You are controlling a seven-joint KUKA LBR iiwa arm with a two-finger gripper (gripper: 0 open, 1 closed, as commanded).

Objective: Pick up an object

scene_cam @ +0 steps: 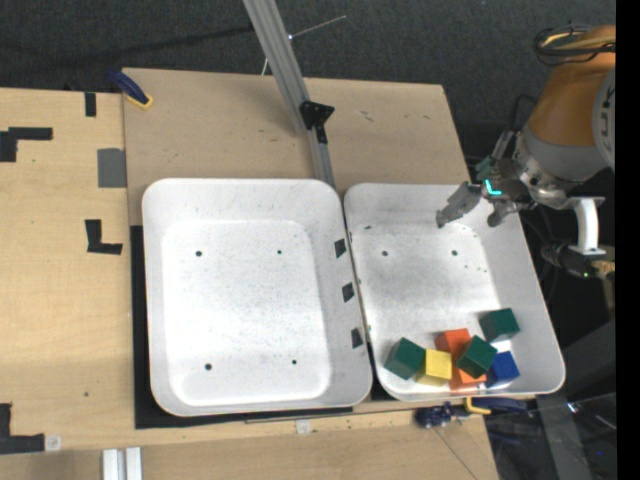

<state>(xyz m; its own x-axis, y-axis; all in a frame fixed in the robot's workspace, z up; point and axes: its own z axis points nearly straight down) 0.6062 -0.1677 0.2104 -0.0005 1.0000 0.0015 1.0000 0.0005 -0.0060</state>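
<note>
Several coloured blocks (455,356) sit heaped in the near corner of the right bin (420,268), apparently slid there together, as the gripper (470,208) hangs spread and empty above the bin's far edge, well apart from them, no pick begun.

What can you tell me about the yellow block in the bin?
The yellow block is a small cube that looks solid and plain, maybe painted wood or plastic. It lies in the right bin, near the front edge, within a huddle of blocks. A green block presses against its left side and an orange block sits just behind it. The gripper is far off, over the bin's back end.
</note>
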